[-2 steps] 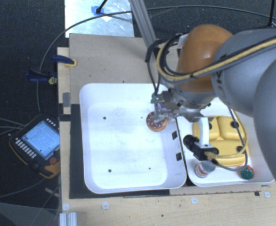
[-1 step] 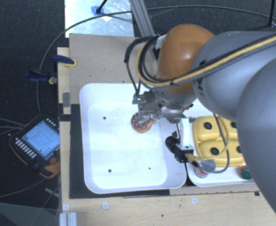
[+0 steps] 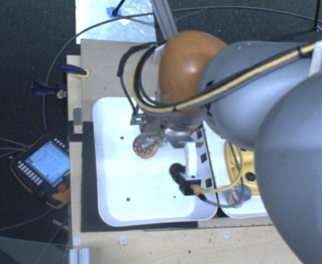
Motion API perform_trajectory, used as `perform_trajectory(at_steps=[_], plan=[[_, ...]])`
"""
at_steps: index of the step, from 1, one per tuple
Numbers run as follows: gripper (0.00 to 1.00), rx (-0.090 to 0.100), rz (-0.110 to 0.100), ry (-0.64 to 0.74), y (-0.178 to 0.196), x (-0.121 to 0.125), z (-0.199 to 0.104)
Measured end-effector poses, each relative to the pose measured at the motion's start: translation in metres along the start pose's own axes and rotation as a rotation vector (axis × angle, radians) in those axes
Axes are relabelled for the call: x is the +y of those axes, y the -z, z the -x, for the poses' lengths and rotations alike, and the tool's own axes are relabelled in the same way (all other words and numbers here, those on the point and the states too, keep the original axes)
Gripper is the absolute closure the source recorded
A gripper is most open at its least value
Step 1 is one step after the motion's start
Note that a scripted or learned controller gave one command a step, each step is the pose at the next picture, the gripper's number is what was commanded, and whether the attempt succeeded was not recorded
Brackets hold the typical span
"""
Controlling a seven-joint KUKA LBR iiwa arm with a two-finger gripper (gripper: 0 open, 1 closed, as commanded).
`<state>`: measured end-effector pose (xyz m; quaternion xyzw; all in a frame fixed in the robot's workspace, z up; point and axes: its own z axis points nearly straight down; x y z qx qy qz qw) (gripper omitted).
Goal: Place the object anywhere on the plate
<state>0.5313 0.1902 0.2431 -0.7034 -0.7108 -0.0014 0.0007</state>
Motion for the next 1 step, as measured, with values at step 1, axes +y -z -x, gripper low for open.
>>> perform_trajectory(at_steps=[1], plan=[[0.00,-0.002,0.000,-0.005,-0.0001,0.0006,0.0034]])
